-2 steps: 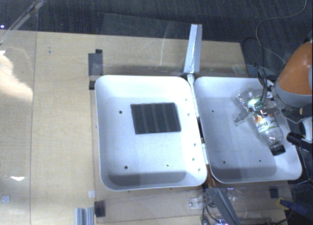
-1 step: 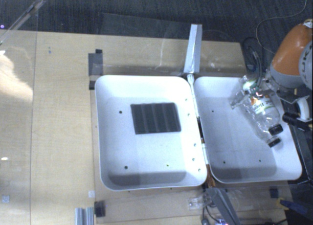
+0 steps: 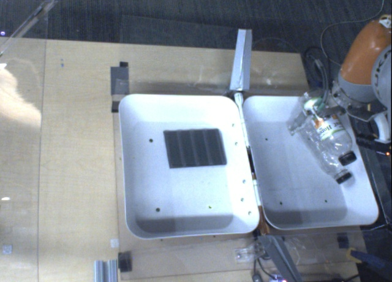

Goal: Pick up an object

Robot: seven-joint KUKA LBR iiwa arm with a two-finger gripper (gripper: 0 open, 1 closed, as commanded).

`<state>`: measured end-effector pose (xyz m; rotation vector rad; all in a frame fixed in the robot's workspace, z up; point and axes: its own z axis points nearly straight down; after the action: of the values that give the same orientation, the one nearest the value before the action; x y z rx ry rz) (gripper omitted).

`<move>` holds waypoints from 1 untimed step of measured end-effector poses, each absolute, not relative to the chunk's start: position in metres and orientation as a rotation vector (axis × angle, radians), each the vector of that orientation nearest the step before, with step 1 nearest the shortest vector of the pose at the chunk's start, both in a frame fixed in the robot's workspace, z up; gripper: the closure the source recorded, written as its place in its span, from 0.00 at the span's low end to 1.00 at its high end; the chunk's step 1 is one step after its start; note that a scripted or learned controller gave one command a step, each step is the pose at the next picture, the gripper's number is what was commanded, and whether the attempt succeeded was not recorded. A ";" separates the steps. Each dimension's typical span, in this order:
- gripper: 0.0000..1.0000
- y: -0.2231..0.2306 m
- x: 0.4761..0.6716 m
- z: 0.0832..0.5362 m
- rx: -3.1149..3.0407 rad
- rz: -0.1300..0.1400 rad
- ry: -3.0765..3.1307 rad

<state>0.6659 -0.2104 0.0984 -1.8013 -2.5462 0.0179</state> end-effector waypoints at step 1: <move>0.00 -0.211 0.666 0.098 -1.940 0.020 -2.442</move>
<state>0.6656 -0.2107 0.0979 -1.9401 -2.4424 0.0198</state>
